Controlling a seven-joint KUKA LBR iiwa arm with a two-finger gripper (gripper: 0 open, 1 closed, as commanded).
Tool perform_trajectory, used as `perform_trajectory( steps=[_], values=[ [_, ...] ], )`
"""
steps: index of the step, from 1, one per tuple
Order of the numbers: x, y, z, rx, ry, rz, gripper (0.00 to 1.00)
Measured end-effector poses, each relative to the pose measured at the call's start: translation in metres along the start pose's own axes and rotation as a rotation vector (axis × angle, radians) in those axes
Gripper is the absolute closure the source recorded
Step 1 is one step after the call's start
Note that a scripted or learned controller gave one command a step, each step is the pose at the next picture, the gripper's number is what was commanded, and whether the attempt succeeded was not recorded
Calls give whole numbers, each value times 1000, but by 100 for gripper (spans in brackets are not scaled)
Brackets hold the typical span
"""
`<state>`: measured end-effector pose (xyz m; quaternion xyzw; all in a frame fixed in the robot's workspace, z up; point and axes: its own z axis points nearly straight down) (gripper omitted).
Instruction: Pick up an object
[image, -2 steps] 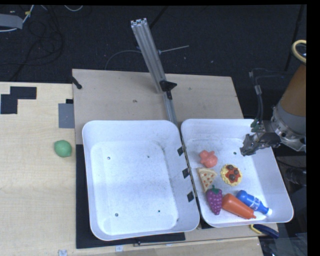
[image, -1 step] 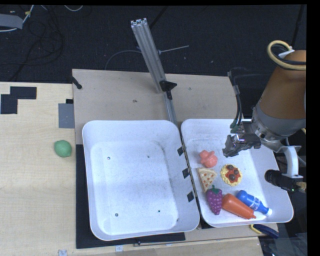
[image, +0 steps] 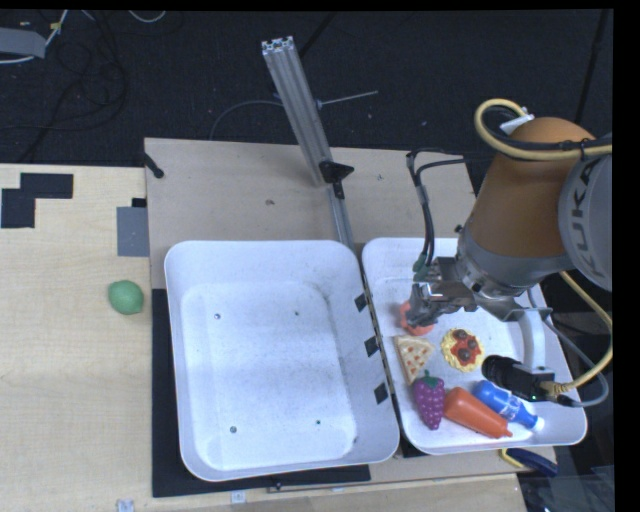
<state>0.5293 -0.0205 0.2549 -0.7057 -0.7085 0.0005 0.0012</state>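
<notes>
Over the right bin (image: 570, 432), gripper (image: 424, 308) sits low on a red toy (image: 413, 322), finger state unclear; confirm both fingers straddle it before lifting.

You see a big round arm (image: 545, 215) with a wide, shiny orange band and grey metal beside it. On the grey part you can read dark letters, "UK". A pale yellow hose (image: 500, 118) loops over the top of the orange band. Thin black cables (image: 425, 205) hang down along the arm's side. Below the band sits a small dark metal gripper (image: 428, 300) with grey parts.
</notes>
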Motion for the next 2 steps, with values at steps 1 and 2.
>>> perform_trajectory(
  steps=[1,2],
  values=[
    [54,-4,16,0,0,0,100],
    [103,-9,29,0,-1,1,100]
  ],
)
